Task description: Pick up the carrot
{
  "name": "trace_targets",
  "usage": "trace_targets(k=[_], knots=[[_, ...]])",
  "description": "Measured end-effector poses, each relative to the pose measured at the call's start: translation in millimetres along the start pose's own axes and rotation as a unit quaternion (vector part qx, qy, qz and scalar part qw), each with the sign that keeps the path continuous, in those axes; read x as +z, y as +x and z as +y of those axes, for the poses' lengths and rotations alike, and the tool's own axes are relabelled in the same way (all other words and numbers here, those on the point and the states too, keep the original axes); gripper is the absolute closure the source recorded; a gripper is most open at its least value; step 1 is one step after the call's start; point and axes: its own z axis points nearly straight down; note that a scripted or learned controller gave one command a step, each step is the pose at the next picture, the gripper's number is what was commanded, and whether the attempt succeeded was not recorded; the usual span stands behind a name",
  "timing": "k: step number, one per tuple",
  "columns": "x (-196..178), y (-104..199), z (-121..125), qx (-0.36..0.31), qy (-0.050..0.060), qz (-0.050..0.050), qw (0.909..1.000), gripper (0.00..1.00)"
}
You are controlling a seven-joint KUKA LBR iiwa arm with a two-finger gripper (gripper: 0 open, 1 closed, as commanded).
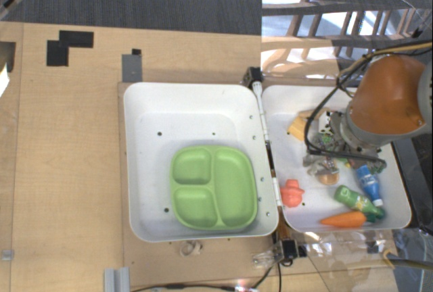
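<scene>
The orange carrot (343, 220) lies flat along the front edge of the right bin (284, 103), its tip pointing left. My gripper (324, 164) hangs in the middle of that bin, beneath the orange band of the arm (387, 96). It is behind and slightly left of the carrot, with a clear gap between them. Right under the gripper sits a small tan round item (329, 178), partly hidden by it.
Just behind the carrot lie a green bottle (357, 201) and a blue bottle (369, 183). A red toy (291, 193) sits at the bin's left wall and a yellow item (298, 127) farther back. The left bin (145, 115) holds a green divided plate (213, 186).
</scene>
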Motion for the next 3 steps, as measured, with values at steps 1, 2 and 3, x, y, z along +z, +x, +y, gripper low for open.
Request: trace_targets(k=[1, 2, 3], knots=[[0, 0, 0, 0.0, 0.0, 0.0, 1.0, 0.0], [27, 20, -15, 0.056, -0.004, 0.01, 0.9984, 0.0], [13, 15, -15, 0.053, -0.001, 0.004, 0.9986, 1.0]])
